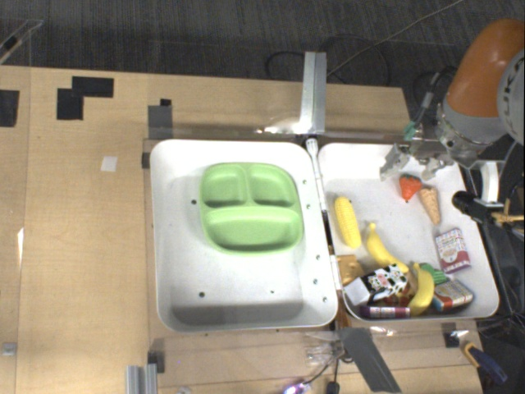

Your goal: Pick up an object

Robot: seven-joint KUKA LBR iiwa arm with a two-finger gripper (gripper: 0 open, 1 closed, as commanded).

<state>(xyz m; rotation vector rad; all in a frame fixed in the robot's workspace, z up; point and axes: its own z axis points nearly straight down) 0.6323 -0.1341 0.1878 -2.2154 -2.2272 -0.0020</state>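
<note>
Claw (413, 166) with fingers spread apart, holding nothing, above the far part of the right bin (361, 171); orange-red toy (410, 188) just below the claw, carrot (431, 204) beside it; green divided plate (249, 206) in the left bin (172, 245)

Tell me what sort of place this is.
Probably a robotics lab test bench: two white bins fixed side by side, toy food such as a banana and corn cob, and a robot arm's tool above them.
</note>
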